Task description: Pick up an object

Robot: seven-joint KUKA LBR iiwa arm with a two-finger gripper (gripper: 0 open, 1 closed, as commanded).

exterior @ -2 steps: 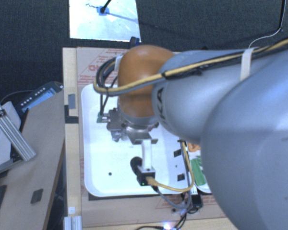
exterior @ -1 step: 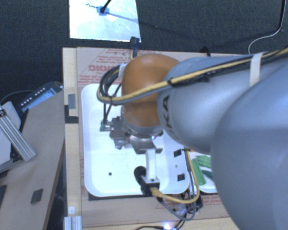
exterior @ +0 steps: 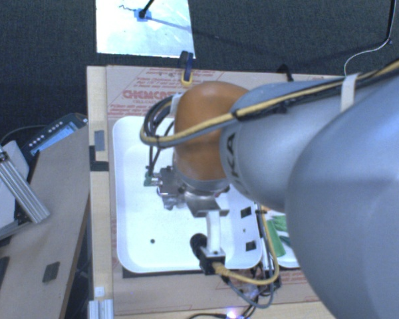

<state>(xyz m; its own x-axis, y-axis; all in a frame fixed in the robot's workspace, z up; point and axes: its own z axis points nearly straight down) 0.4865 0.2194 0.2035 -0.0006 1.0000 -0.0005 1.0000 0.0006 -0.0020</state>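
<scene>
My grey arm with its orange band (exterior: pixel 203 135) reaches in from the right and hangs over the left white bin (exterior: pixel 133 244). The gripper (exterior: pixel 169 193) sits under the wrist above the middle of that bin, and its lower part is hidden by the wrist. A small dark speck (exterior: pixel 152 240) lies on the bin floor, left of and below the gripper. A green object (exterior: pixel 278 231) shows in a strip of the right bin (exterior: pixel 289 261), beside the arm. The arm covers most of the right bin.
Both bins rest on a cardboard sheet with red print (exterior: pixel 156 85). A wooden bench top (exterior: pixel 53 244) lies to the left, with a metal rail (exterior: pixel 16 185) and a keypad device (exterior: pixel 53 131). A shiny sheet (exterior: pixel 143 18) lies beyond the bins.
</scene>
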